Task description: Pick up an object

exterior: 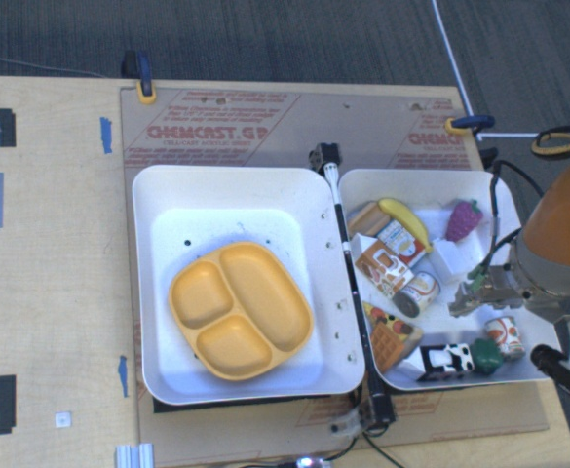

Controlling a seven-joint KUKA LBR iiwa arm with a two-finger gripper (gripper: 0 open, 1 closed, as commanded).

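- Jaws of the gripper are hovering low over the right bin, near its right side; whether they are spread or closed I cannot tell, and nothing is showing between them.
- Lying nearby in that bin, a banana is running its long axis from upper left to lower right.
- Beside it are sitting a purple grape bunch, a small can and a black-and-white toy.
- Resting in the left bin is a yellow divided plate.

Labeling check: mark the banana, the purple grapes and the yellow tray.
banana (406, 219): camera view, middle of its curved body, right bin.
purple grapes (464, 219): camera view, centre of the bunch, right bin.
yellow tray (242, 309): camera view, ridge where its three compartments meet, left bin.
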